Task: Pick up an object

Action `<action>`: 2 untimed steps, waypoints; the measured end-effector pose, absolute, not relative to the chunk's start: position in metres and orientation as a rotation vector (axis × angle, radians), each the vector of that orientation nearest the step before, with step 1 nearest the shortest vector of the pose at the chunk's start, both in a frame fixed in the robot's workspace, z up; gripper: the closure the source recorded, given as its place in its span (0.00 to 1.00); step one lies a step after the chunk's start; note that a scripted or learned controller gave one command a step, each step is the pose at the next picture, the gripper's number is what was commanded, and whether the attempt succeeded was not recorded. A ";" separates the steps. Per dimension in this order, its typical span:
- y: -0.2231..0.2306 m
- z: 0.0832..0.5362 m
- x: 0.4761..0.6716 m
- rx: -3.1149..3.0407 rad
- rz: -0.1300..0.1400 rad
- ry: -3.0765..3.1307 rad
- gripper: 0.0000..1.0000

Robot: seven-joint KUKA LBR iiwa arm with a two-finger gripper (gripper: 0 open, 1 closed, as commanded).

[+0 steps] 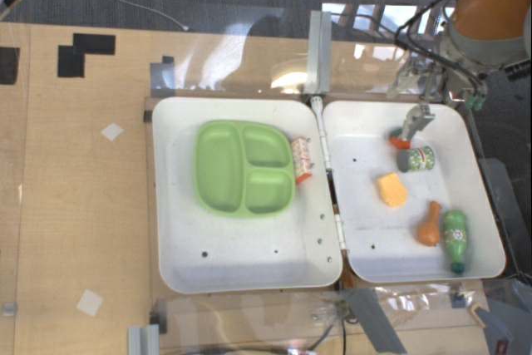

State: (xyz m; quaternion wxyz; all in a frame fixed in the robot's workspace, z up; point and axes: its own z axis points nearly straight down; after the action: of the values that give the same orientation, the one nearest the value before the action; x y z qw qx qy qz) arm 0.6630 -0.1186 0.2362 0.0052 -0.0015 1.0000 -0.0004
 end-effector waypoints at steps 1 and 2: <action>-0.095 0.114 0.669 0.431 0.002 3.111 0.00; -0.094 0.132 0.674 0.420 0.001 3.095 1.00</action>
State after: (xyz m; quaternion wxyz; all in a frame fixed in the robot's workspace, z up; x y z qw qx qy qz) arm 0.6738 -0.0941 0.1322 0.0089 0.1345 0.9909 0.0002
